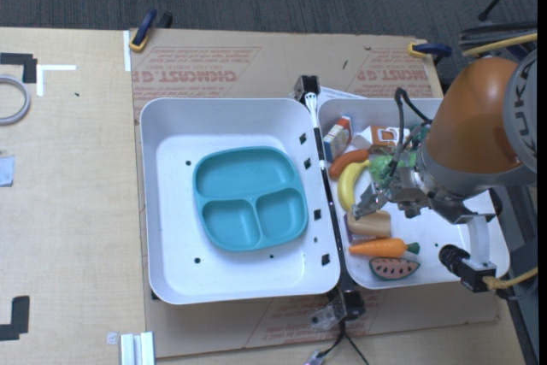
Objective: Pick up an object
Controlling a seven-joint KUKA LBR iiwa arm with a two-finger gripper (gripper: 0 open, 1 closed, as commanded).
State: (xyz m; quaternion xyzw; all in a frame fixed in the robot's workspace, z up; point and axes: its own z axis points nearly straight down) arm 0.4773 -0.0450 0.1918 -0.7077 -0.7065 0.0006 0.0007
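The right bin (479, 262) holds several toy foods: a yellow banana (348, 182), a red-orange sausage (348, 160), a tan bread piece (369, 226), an orange carrot (378, 248), a watermelon slice (394, 268) and a small carton (339, 133). My gripper (369, 201) hangs low over the middle of this bin, just right of the banana and above the bread piece. Its metal fingers (366, 203) point down and left. I see no object between them.
The left bin (167, 209) holds a teal divided plate (250, 197). The arm's orange band (479, 124) covers the right bin's far right part. Cardboard lies under both bins, and a black clip (306, 87) sits at the bins' top junction.
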